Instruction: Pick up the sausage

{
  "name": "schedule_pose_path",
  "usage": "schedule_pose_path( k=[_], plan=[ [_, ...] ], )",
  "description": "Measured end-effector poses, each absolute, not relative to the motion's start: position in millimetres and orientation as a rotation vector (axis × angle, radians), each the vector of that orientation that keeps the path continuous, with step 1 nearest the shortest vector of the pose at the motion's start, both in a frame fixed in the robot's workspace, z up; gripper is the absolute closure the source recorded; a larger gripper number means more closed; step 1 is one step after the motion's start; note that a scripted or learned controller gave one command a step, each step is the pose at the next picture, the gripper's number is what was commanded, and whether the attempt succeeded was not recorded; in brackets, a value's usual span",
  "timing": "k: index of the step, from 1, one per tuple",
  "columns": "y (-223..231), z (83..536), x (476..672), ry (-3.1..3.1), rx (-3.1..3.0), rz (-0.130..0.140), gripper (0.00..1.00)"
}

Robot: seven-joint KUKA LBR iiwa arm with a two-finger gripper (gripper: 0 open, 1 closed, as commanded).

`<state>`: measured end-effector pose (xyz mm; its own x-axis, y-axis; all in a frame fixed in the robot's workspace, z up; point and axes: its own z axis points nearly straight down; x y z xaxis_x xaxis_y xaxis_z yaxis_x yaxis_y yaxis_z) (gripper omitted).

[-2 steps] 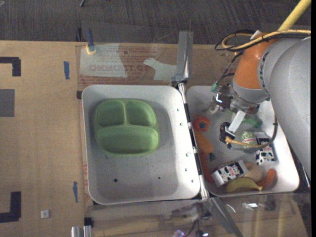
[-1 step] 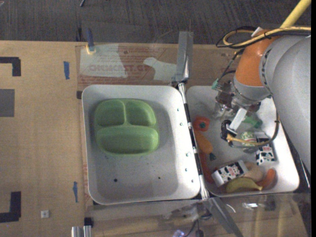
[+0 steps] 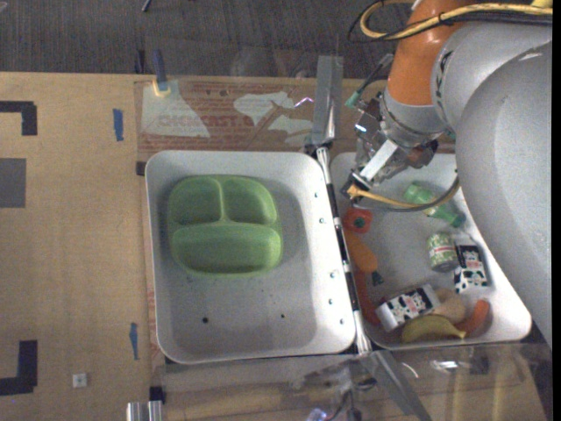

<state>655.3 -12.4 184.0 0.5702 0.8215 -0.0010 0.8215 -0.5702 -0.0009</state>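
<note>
Sausage (image 3: 477, 316), as best the soft picture allows, is the reddish-brown rounded piece in the near right corner of the right bin (image 3: 513, 327). It lies against the bin's right wall. Touching it on the left is a yellow banana (image 3: 431, 328), which curves along the bin's near edge. Just above the banana lies a cow-patterned carton (image 3: 408, 305) on its side, and a second, smaller cow-patterned carton (image 3: 471, 269) stands a little beyond the sausage, near the right wall. Beside that carton is a small greenish can (image 3: 443, 251).

Farther up the bin, a pale green item (image 3: 419, 193) lies near the middle. An orange carrot (image 3: 359, 238) stretches along the left wall.

The gripper (image 3: 361, 181) hangs over the far left part of the right bin, close above the carrot's upper end and well apart from the sausage. Nothing can be seen in its grasp, and from this angle I cannot tell how far open it is. The grey arm (image 3: 504, 121) with its orange band (image 3: 421, 51) covers the bin's far right corner.

The left bin (image 3: 254, 323) holds a green divided plate (image 3: 224, 224), lying in its far half.
</note>
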Motion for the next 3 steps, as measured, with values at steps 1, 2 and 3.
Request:
schedule_pose_path(
  k=[1, 2, 3],
  plan=[
    [59, 261, 666.8, -1.440, -2.792, 0.002, 1.00],
    [102, 244, 666.2, -1.365, -2.828, 0.009, 1.00],
    [194, 222, 593.5, -1.180, -2.908, 0.011, 1.00]
  ],
)
